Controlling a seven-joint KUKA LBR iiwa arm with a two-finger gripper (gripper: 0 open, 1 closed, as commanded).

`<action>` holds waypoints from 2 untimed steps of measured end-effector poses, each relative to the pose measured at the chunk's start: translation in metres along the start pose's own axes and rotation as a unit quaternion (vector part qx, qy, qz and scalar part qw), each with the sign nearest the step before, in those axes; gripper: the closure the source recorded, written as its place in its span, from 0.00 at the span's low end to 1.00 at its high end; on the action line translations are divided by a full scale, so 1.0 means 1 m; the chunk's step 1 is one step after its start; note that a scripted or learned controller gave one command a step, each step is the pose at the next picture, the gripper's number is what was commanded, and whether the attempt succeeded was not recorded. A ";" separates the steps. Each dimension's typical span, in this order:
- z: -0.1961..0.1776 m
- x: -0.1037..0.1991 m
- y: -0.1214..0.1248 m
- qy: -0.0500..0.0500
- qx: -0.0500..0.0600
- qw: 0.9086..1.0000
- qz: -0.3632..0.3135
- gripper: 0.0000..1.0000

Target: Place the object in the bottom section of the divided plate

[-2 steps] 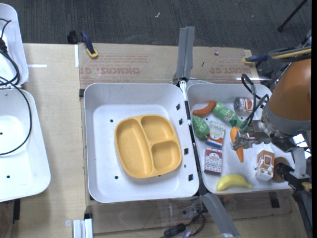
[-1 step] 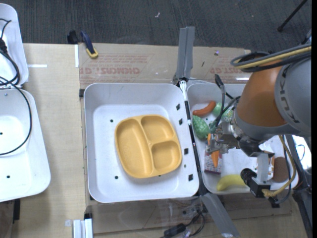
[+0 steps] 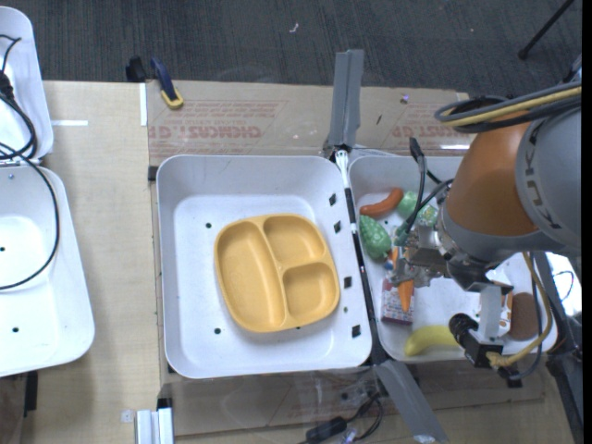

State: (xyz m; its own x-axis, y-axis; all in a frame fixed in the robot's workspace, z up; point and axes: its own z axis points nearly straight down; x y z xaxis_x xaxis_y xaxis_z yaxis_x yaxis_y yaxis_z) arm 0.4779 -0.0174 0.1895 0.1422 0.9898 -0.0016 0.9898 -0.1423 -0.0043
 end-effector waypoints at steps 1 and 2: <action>0.000 -0.016 0.002 0.000 0.001 1.000 -0.011 1.00; 0.001 0.075 0.009 -0.001 0.001 1.000 -0.007 1.00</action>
State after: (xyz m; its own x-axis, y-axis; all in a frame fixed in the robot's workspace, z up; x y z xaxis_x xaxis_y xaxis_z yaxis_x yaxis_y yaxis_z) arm 0.4977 0.0554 0.1888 0.1293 0.9916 -0.0032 0.9916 -0.1293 -0.0058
